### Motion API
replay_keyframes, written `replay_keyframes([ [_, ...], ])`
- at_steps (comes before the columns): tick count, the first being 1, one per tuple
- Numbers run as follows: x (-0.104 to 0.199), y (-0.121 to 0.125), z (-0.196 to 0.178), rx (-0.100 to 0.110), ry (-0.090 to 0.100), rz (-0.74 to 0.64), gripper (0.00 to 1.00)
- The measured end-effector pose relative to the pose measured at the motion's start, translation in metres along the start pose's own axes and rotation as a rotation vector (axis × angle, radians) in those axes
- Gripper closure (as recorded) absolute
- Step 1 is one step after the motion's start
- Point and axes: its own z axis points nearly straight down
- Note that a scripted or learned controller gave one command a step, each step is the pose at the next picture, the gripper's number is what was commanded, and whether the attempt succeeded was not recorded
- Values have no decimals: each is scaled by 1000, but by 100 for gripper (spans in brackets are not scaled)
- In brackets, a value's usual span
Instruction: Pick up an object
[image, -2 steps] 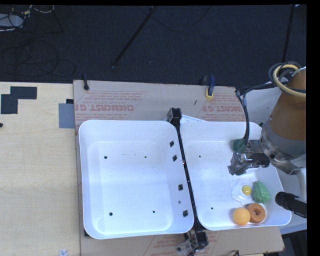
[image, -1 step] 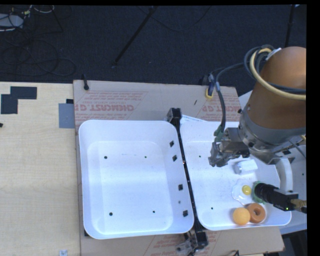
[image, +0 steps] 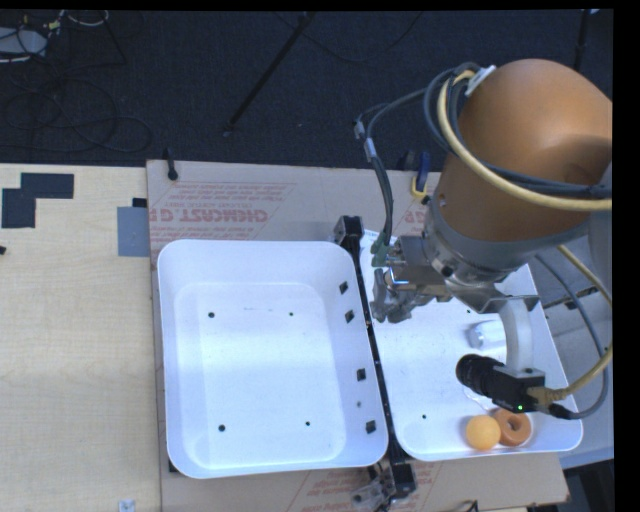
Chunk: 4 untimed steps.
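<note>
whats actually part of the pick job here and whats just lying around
Part of the job:
gripper
orange ball
orange ring
pale object
right bin

Just lying about:
left bin
cardboard sheet
cables on the floor

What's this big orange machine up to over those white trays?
A robot arm reaches in over the right bin, and its job is to pick something up. Its gripper hangs low near that bin's left wall. An orange ball and an orange ring lie together in the bin's near corner, apart from the gripper. The left bin sits alongside.
</note>
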Motion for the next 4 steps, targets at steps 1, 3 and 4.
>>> replay_keyframes([
  [1, 65, 15, -36, -1, 0, 3, 100],
  [3, 156, 35, 62, 15, -8, 9, 100],
  [4, 156, 84, 152, 5, -4, 10, 100],
])
